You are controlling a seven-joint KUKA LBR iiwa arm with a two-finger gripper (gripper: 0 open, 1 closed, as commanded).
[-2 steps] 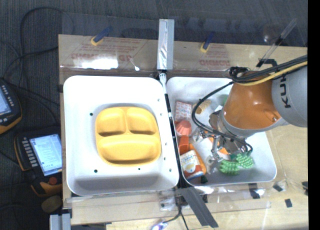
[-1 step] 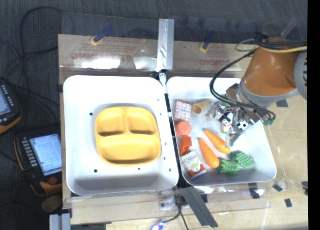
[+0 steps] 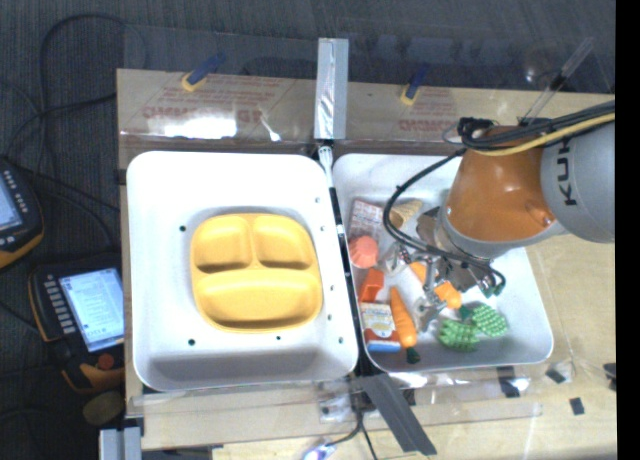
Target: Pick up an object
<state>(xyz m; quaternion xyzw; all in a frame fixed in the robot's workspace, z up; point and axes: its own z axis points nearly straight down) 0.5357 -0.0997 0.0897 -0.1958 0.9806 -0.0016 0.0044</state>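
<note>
The gripper [image 3: 441, 293] is reaching down into the right bin [image 3: 535, 343] among the toy foods, and an orange piece [image 3: 447, 295] is sitting at its fingertips; whether it is actually clamped cannot be told. A carrot [image 3: 402, 317] is lying just left of it, a green knobbly item [image 3: 472, 326] just right. The left bin [image 3: 160, 348] is carrying a yellow divided tray [image 3: 256, 268].

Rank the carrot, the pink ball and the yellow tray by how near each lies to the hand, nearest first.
Measured from the hand:
1. Carrot, right bin, just left of the hand.
2. Pink ball, right bin, near its left wall.
3. Yellow tray, in the left bin.
</note>
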